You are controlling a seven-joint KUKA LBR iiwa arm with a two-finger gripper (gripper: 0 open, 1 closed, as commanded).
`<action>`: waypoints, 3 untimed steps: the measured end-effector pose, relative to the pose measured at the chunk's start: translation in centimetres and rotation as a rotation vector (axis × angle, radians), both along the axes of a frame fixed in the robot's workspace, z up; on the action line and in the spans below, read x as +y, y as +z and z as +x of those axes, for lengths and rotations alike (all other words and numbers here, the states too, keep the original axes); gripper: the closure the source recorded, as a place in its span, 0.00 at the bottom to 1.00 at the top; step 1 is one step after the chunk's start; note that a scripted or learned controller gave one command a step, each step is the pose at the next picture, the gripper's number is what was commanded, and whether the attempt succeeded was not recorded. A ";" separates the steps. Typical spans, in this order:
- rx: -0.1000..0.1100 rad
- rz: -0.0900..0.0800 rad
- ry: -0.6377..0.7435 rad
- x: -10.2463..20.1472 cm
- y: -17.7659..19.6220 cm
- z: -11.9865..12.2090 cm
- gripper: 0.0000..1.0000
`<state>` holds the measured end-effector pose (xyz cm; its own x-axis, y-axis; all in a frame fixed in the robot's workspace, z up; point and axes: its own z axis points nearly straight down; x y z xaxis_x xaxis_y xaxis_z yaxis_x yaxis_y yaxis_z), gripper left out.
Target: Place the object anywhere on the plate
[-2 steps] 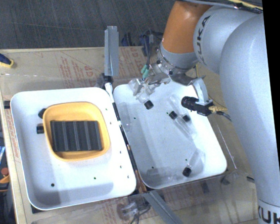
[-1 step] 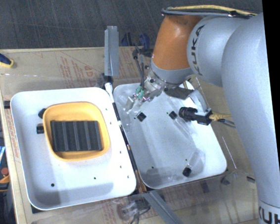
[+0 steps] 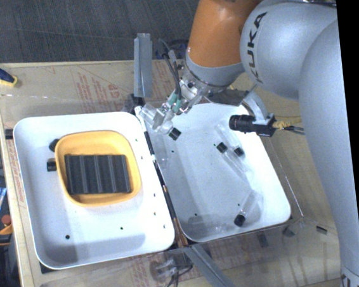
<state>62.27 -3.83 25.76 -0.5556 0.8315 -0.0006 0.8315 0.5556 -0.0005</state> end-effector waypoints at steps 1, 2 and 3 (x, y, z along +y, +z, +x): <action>0.004 0.001 0.293 1.1 -6.7 0.5 1.00; 0.004 0.002 0.487 3.4 -6.6 -1.8 1.00; 0.004 0.001 0.487 3.3 -6.6 -1.8 0.00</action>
